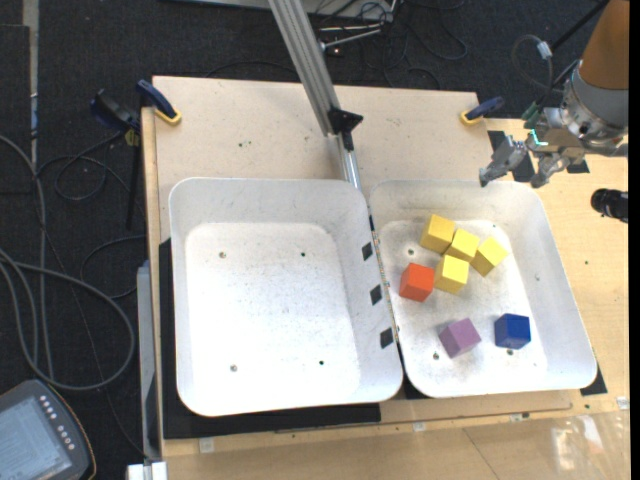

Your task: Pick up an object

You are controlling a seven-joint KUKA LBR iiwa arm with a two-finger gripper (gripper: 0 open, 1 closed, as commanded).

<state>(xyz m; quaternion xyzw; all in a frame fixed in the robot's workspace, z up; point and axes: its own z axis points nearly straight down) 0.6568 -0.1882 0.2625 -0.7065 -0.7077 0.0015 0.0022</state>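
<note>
The right bin (560, 298) holds several small blocks. A cluster of yellow blocks (455, 248) lies near its middle, with an orange block (417, 282) just left of them. A purple block (459, 336) and a blue block (512, 330) sit toward the front. My gripper (517, 166) hangs above the bin's far right rim, well behind the blocks. Its fingers are spread apart with nothing between them.
The left bin (200, 218) stands beside the right one. A slanted metal pole (305, 53) runs down to the gap between the bins. Clamps (160, 103) (482, 110) grip the bench's back corners. Cables lie on the floor to the left.
</note>
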